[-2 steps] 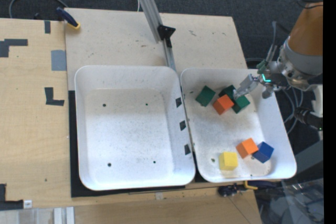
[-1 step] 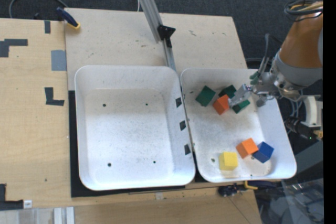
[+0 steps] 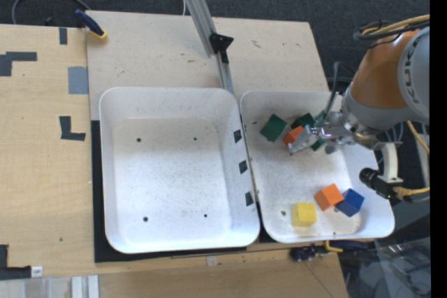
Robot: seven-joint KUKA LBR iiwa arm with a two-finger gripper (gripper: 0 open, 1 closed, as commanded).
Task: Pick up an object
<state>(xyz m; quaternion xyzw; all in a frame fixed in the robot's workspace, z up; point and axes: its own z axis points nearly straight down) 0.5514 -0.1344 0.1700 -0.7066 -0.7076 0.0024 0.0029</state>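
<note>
Right-hand shallow white plastic bin point(image 3: 363, 223) carries all the loose pieces; left-hand shallow white plastic bin point(image 3: 112, 171) lies alongside it, the two rims meeting at the middle.

Grey arm with orange band point(image 3: 380, 80) reaches in over the right bin's far-right rim; its two-finger gripper point(image 3: 302, 142) is low in the bin's far half, near mid-width; whether its digits are spread or clenched, and whether anything sits between them, I cannot tell, since metal, small orange-red block point(image 3: 294, 132) and dark green piece point(image 3: 307, 123) crowd together there.

Small orange-red block: touching or just at the gripper tip, partly hidden. Dark green cube point(image 3: 274, 128): just beside it toward the bin's left wall, standing free. Near edge of the same bin: yellow cube point(image 3: 303, 213) by the middle; orange cube point(image 3: 327, 196) and blue cube point(image 3: 351, 202) touching, toward the near-right corner; all three well apart from the gripper.

Judgement: step in hand is the grasp attempt on the far cluster, likely the orange-red block; hold unconfirmed. Next move calls for a sure close on one piece, then a straight lift clear of the green neighbours and the rim; crowding may let the piece slip.
</note>
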